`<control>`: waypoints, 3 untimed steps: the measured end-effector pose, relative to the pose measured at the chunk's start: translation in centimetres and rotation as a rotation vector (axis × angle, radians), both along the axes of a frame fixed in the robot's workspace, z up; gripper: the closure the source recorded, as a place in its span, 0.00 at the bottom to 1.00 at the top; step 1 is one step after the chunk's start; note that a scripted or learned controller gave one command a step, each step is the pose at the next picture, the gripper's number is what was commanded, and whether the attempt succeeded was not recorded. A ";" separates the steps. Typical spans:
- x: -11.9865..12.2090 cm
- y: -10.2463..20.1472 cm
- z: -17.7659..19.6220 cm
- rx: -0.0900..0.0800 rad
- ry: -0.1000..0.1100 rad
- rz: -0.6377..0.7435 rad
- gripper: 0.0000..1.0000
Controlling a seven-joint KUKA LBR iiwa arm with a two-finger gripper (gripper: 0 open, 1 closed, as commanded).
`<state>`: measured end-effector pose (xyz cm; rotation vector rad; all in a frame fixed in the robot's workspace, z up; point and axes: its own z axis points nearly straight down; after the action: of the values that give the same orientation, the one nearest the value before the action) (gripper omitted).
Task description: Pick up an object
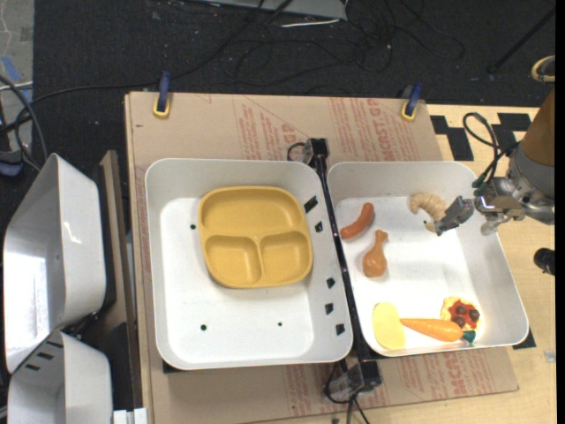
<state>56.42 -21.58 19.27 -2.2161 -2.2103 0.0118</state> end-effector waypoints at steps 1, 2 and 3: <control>0.3 0.1 0.8 -0.003 -0.014 0.004 0.00; 0.3 0.0 -5.5 -0.003 -0.011 0.002 0.00; 0.3 0.1 -10.3 -0.002 -0.010 0.002 0.00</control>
<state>56.67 -21.47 8.92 -2.2199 -2.2183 0.0033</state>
